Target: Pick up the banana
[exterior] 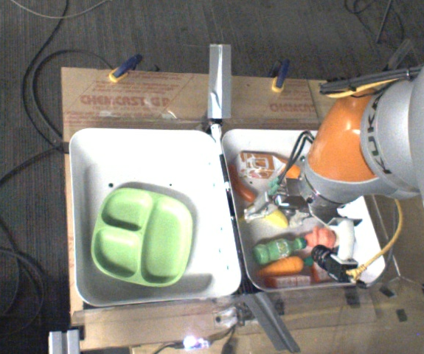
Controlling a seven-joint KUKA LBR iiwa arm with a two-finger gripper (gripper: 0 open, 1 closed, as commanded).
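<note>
Right now I have the gripper (270, 203) down inside the right bin (374, 260), low over the clutter near that bin's left wall, with the orange-banded arm (344, 150) covering much of the bin's upper right. A small patch of yellow shows just beside the tool, which I take to be the banana (278, 217), partly hidden under the wrist hardware. Whether the tool has hold of it I cannot tell; the view from above is too cluttered there to judge. Below it lie a green bottle (276, 250) and a carrot (284, 266), with a pink toy (319, 237) to their right and a brown packet (257, 164) nearer the far wall. The left bin (86, 153) carries a green divided plate (144, 233). My judgement: the reach is done, but a secure grasp and the lift are both unproven.
</note>
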